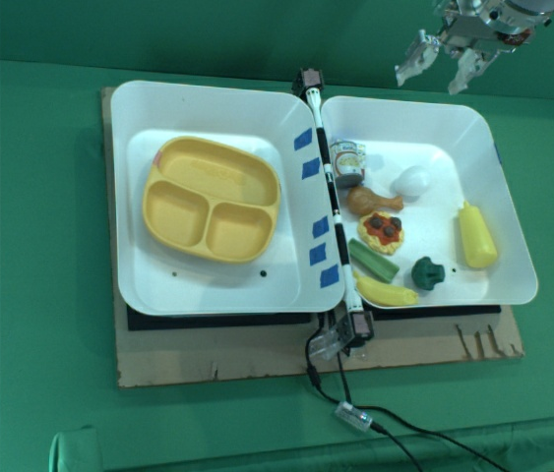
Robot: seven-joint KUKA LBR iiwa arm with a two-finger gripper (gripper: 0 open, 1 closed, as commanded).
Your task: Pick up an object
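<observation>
Gripper (444, 62) upper right of frame, above right bin's (513, 264) far edge, fingers spread wide, holding nothing. Mustard bottle (476, 236) at bin's right side, long axis near-vertical in frame, nozzle toward top.

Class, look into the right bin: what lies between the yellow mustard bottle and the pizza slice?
In the camera view, only bare white bin floor lies between the mustard bottle and the pizza slice; no toy sits there.
</observation>
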